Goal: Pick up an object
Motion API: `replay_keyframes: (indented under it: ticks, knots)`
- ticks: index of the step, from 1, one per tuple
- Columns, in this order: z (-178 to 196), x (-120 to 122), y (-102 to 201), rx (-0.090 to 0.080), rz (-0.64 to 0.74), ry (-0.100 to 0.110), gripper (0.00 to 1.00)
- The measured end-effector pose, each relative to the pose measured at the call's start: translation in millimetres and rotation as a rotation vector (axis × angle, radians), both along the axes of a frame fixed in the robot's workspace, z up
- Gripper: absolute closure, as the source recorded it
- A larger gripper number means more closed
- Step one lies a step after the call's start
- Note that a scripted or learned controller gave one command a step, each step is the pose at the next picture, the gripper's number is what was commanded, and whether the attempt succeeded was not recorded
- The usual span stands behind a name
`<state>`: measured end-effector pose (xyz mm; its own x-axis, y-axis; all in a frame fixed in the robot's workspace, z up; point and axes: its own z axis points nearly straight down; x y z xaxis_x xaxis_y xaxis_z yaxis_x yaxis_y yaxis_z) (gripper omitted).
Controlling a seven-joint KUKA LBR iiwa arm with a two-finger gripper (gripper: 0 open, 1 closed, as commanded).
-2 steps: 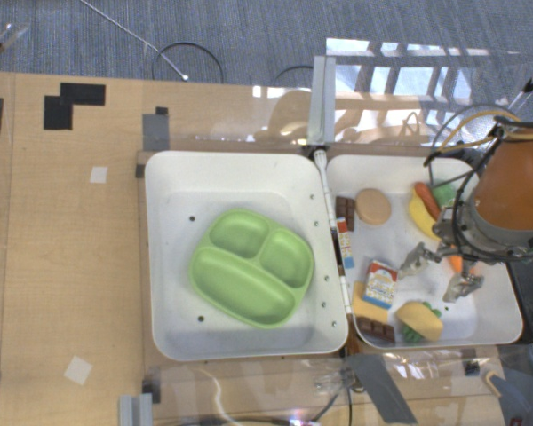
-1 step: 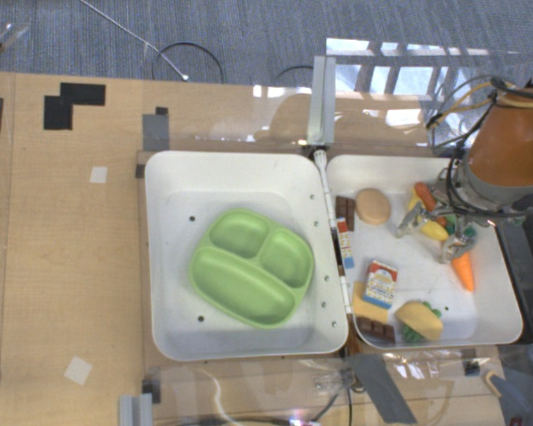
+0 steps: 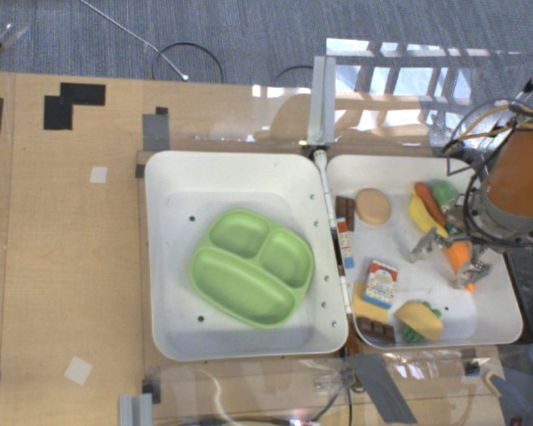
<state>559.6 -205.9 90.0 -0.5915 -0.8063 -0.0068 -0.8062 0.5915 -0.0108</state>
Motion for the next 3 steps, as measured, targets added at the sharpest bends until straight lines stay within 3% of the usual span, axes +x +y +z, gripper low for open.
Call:
replay_keyframes:
  ticks: [1, 2, 3]
  knots:
    - [15, 6, 3, 0.001, 0.002, -0.016, 1.00]
    - [157, 28, 160, 0.012, -0.528, -0.004, 1.00]
    - [204, 39, 78, 0.003, -0.417, -0.002, 1.00]
